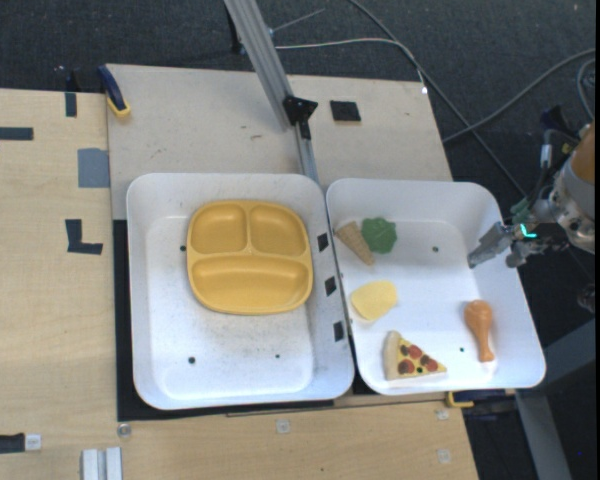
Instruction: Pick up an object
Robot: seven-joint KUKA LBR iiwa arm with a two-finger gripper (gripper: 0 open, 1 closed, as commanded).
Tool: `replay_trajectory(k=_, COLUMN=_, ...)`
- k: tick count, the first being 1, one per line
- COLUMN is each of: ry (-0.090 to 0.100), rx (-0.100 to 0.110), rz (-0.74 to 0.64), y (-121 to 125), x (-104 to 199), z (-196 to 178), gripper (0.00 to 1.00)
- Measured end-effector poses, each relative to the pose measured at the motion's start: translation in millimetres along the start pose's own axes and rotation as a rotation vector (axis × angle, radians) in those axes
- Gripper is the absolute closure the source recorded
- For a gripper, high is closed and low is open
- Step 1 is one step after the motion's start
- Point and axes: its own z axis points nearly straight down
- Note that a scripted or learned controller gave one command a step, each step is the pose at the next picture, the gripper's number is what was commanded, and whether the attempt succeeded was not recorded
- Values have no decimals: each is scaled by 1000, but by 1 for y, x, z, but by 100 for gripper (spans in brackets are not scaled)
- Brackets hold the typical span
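Observation:
The right bin holds several toy foods. A green leafy piece touches a tan wedge at the upper left. Below them lie a pale yellow slice and a pizza slice. An orange drumstick rests near the right wall. My gripper hangs over the bin's right rim, above the drumstick and apart from it. It is open, with nothing between its fingers. A yellow divided plate sits in the left bin.
A slanted metal bar runs down from the back to the seam between the bins. A blue and yellow clamp lies at the bench's back left corner. Cables trail across the dark floor behind.

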Motion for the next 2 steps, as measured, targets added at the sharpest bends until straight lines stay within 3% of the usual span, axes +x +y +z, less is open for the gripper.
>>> replay_trajectory(k=1, ry=-1, rx=-3, rz=0, y=1, x=0, z=-1, gripper=0)
replay_trajectory(k=2, ry=1, rx=3, rz=0, y=-6, x=3, z=61, gripper=0)
